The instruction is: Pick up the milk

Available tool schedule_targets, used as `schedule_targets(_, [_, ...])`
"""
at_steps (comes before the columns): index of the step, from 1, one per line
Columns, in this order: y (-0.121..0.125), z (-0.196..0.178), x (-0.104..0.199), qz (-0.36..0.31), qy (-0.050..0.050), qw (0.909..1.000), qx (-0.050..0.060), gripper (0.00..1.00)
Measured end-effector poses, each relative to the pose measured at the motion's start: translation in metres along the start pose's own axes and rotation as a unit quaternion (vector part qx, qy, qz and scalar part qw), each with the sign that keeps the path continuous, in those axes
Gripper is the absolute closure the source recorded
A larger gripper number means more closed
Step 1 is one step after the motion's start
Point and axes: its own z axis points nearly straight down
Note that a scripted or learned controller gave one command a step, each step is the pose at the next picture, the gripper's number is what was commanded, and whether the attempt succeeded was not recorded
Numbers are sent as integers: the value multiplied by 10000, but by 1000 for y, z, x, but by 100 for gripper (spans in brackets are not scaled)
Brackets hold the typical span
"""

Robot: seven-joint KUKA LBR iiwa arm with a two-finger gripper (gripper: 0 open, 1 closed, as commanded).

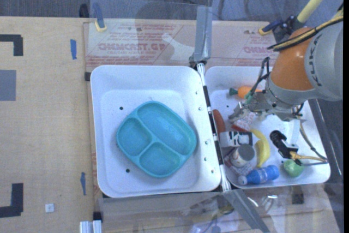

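With our gripper (246,113) low over the right bin (322,172), its grasp hidden from us, we should centre over the milk (240,137) amid clutter before closing.

**What I can't make out**

The arm (313,65) runs off the right edge and covers the right bin's (322,172) upper part. My gripper (246,113) is a blur over the clutter; I can't read its fingers. I can't pick out the milk. The orange thing (245,91) sits half hidden.
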Motion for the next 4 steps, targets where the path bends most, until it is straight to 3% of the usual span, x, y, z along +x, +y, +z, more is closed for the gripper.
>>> schedule_targets(1, [-49,-1,11,-419,-6,9991,-26,0])
schedule_targets(2, [-6,-145,-35,-208,3,9998,42,0])
schedule_targets(3, [83,-122,-77,-370,1,9993,41,0])
schedule_targets(4, [45,-99,-75,15,6,10000,56,0])
